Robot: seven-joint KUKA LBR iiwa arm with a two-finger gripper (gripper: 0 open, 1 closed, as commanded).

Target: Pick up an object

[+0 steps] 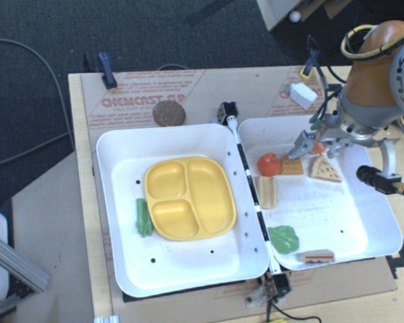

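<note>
The gripper (317, 143) hangs over the back of the right bin (370, 239), just above a sandwich wedge (325, 169) and an orange cracker (292, 166); whether it is open or closed cannot be told. A red tomato (269, 164), a bread stick (267, 192), a green leaf (284, 238) and a small sandwich (318, 257) lie nearby. The left bin (126, 264) holds a yellow tray (189, 197) with a green pod (144, 217) beside it.

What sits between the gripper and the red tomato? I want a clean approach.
Nothing visible. The gripper hangs above the right bin, with the tomato toward the divider; the orange cracker touches the tomato on the gripper's side but lies flat.
</note>
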